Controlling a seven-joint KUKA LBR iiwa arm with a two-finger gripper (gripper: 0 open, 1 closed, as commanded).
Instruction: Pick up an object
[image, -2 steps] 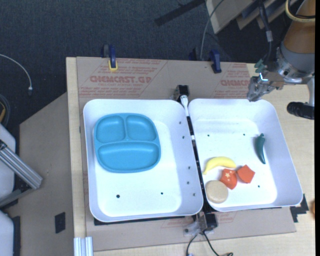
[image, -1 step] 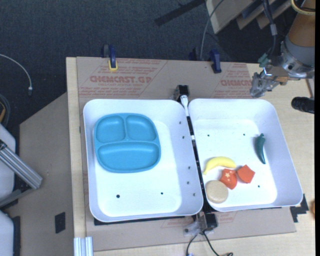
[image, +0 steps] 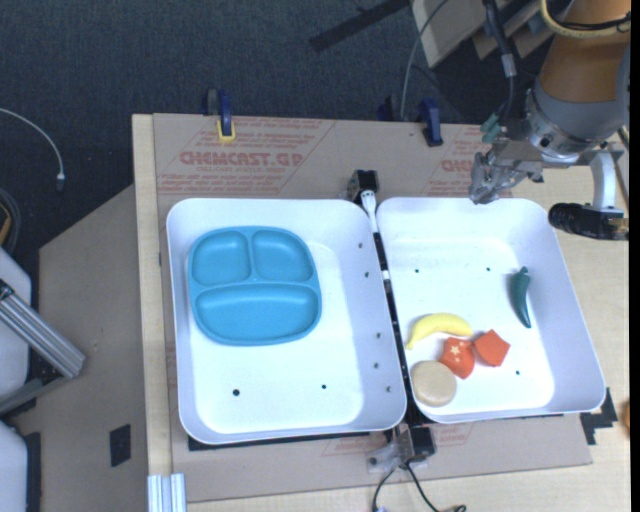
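In the right bin (image: 560, 250) lie a yellow banana (image: 440, 327), two red pieces (image: 458, 357) (image: 491, 348), a beige round disc (image: 434, 383) and a dark green pepper (image: 521, 296). My gripper (image: 487, 190) hangs over the far rim of that bin, well above and behind these objects. Nothing is seen between its fingers.
The left bin (image: 340, 380) holds a blue three-compartment plate (image: 256, 285). Clamps sit on the cardboard's far edge (image: 226, 118) (image: 430, 120). A black hinge strip (image: 380, 270) runs between the bins.
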